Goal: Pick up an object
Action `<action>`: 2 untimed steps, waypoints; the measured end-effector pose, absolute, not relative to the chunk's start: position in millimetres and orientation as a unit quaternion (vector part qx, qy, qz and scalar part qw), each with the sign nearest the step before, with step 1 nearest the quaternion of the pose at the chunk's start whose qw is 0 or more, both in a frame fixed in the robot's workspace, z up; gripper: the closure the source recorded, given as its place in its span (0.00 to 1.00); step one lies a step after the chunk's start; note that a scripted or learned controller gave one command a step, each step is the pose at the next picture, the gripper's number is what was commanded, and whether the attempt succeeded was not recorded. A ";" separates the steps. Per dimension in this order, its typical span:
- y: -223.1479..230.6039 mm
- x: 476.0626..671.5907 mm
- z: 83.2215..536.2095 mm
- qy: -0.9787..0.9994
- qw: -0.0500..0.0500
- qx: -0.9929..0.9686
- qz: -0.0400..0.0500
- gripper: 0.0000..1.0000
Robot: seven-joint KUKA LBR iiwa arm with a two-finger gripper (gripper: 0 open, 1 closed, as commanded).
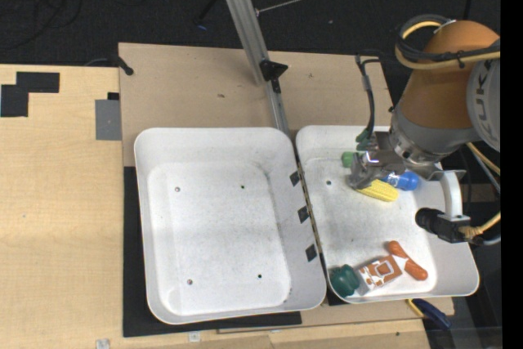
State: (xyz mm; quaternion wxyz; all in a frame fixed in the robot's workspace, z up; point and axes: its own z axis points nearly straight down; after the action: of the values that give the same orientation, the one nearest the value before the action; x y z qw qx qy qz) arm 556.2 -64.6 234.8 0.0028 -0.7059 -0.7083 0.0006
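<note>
1. Gripper [365,173] sits low in the right bin [327,217], touching a yellow object [381,191]; its closure cannot be judged.
2. Blue object [406,181] lies just right of the yellow one.
3. Orange object [408,260], patterned packet [380,272] and green object [345,280] lie near.
4. Best approach, likely: centre over the yellow object before closing, then lift straight.

A tan bench board [196,86] lies under two shallow white bins. The left bin [214,290] sits beside the right bin [323,145], with black clips [303,214] along their shared edge. A slanted aluminium rail [243,12] rises from the far side. Left of the board is a pale wooden tabletop [57,217] bearing black patches [29,91] and a grey patch [107,118].
</note>
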 end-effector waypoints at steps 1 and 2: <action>-20.4 550.2 226.7 -0.708 0.003 -0.706 0.001 1.00; 34.4 545.8 216.7 -0.709 0.003 -0.705 0.001 1.00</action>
State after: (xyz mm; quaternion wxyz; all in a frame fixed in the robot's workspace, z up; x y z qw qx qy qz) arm 545.8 34.4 216.7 0.0031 -0.7055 -0.7087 0.0012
